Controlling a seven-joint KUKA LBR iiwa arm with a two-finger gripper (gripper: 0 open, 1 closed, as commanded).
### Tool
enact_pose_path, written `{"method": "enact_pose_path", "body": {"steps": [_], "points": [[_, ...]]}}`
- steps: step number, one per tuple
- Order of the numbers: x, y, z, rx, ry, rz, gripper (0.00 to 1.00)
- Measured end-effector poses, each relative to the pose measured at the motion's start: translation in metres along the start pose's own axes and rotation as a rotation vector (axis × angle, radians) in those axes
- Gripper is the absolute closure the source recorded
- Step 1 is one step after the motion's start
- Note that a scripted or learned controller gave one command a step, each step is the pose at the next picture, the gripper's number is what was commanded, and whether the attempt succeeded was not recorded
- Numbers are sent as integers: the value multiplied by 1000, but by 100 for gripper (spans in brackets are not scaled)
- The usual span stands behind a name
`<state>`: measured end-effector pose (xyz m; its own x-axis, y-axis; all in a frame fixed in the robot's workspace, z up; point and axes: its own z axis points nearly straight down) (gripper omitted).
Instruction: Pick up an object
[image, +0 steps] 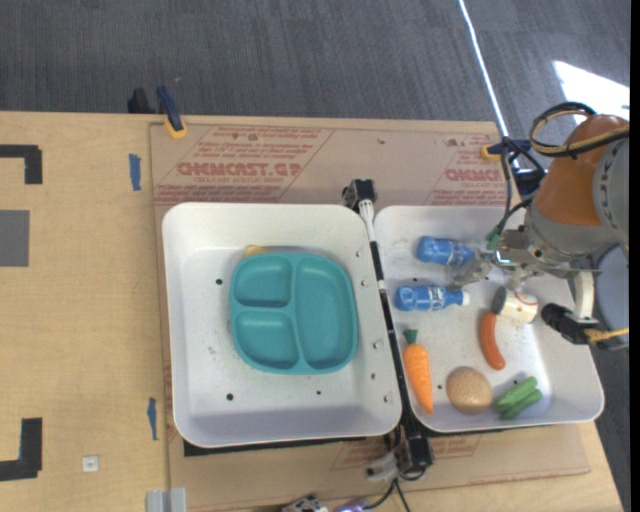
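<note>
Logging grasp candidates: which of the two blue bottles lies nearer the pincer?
The upper blue bottle, beside the pincer; the lower blue bottle lies farther off, above the carrot.

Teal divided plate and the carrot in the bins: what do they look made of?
Teal plate: likely moulded plastic, matte, with even colour and soft rounded compartment edges. Carrot: probably toy plastic or rubber, uniformly bright orange with a small green top; the view can't settle which.

The teal divided plate (295, 310) looks like smooth matt plastic. Both white bins (190, 330) are plastic with a faint sheen. The counter (70, 330) is pale raw wood, overlaid with brown printed cardboard (300, 160). The carrot (418, 375) and blue bottles (428, 297) look plastic and glossy.
</note>
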<state>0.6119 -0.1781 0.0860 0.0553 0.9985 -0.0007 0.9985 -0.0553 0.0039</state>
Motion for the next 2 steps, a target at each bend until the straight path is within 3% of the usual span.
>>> {"method": "enact_pose_path", "body": {"steps": [1, 2], "points": [[-9, -70, 0, 4, 1, -96, 0], [31, -115, -1, 0, 1, -434, 0]]}}
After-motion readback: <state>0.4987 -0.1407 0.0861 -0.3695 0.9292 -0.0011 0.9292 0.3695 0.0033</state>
